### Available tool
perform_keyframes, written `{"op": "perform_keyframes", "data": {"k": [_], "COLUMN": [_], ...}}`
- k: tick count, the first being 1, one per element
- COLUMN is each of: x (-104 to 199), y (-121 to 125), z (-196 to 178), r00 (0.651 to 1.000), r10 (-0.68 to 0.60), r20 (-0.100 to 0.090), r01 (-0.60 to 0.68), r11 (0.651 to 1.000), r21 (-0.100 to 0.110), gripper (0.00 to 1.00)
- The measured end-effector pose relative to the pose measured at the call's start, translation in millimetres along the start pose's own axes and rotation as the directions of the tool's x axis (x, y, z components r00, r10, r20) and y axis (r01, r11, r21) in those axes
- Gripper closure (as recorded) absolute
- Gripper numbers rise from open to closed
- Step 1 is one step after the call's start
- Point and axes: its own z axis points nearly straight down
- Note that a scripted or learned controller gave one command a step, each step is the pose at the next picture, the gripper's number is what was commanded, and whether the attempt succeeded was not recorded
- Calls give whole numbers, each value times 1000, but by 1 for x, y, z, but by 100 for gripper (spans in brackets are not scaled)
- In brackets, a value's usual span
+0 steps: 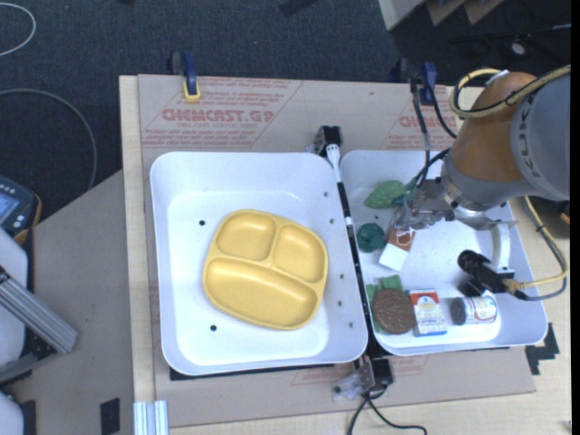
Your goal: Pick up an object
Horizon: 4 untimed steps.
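Observation:
My gripper [405, 220] hangs over the upper middle of the right bin [517, 329], reaching in from the right. Just under its tip are a small brown-red thing [401, 237] and a white block [393, 257], and I cannot make out whether either is held. A green leaf-shaped thing [385, 193] lies to its upper left and a dark green ball [370, 236] to its left. Along the bin's front lie a brown round disc [393, 309], a red and blue small box [428, 313] and a small white-labelled bottle [475, 310].
The left bin [181, 188] holds a yellow divided tray [265, 267]. A black divider rail [343, 202] runs between the two bins. A cardboard sheet [227, 107] lies under both, with clamps at its back edge.

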Motion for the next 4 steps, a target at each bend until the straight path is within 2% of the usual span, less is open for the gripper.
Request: {"op": "perform_keyframes", "data": {"k": [1,2,3,4], "x": [130,140,133,221], "y": [2,-47,-65,-97], "z": [-81,-195,-254,-259], "r00": [1000,1000,1000,1000], "r10": [-14,-3,0,-9], "r20": [-10,-7,-5,-7], "r01": [14,4,1,10], "r11": [1000,1000,1000,999], "r21": [17,16,21,31], "gripper": [100,100,100,100]}}
